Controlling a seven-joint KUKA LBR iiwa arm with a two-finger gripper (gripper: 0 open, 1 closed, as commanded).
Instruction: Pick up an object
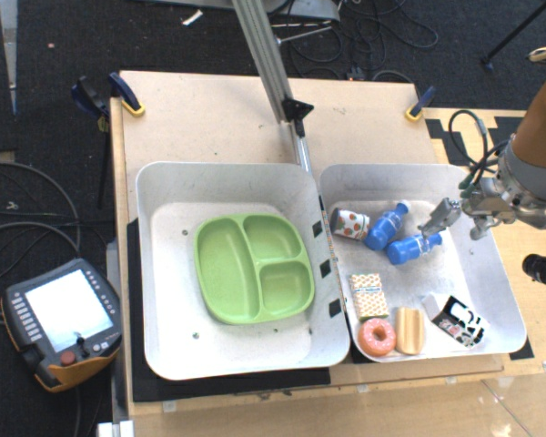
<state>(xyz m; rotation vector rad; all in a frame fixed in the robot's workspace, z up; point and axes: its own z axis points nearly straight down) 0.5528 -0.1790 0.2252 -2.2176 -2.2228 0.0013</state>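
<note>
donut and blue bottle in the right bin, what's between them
In the camera view, a small checkered packet lies between the donut and the blue bottle, just above the donut; bare bin floor separates packet from bottle.

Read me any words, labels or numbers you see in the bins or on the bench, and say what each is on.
No text can be read.
Small can: red and white label, too blurred.
Patterned box: print too small.
Black and white card: markings too small.
Handheld controller: screen is bright white, buttons too small.
</note>
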